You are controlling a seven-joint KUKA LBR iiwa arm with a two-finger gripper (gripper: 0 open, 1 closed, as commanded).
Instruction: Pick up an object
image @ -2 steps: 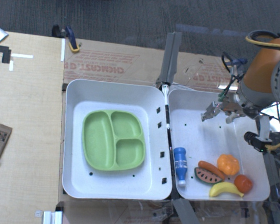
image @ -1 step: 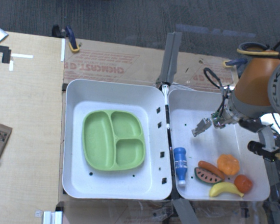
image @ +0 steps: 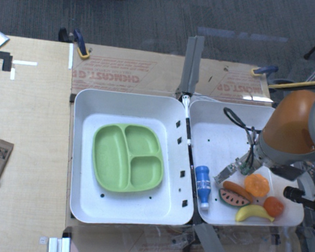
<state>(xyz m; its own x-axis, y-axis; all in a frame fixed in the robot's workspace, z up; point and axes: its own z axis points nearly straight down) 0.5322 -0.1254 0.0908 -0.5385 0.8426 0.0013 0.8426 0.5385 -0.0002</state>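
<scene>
Orange-banded arm reaching into the right bin above a cluster of toy food

Orange and grey, the arm (image: 290, 127) is coming in from the right and bending down over the right bin (image: 213, 122). Its claw (image: 241, 167) is hanging low in that bin, just to the far left of the toy food; whether the claw is spread or pressed together I cannot tell, and nothing is showing between its tips.

The objects to pick are lying together in the near right part of the right bin. An orange fruit (image: 257, 185) is sitting just beside the claw, with a sausage (image: 238, 190) lying slantwise at its left. A watermelon slice (image: 234, 199) is touching the sausage on the near side. A banana (image: 254, 214) is curving along the bin's near wall, and a red tomato (image: 273, 206) is resting just to the right of it. A blue bottle (image: 202, 185) with a white cap is lying along the left wall of this bin, apart from the food.

In the left bin (image: 84, 143), a green divided plate (image: 128, 157) with three compartments is lying flat near the middle. Both bins are sitting side by side on the worktop (image: 23, 137), with a sheet of brown cardboard (image: 129, 70) beyond them.
</scene>
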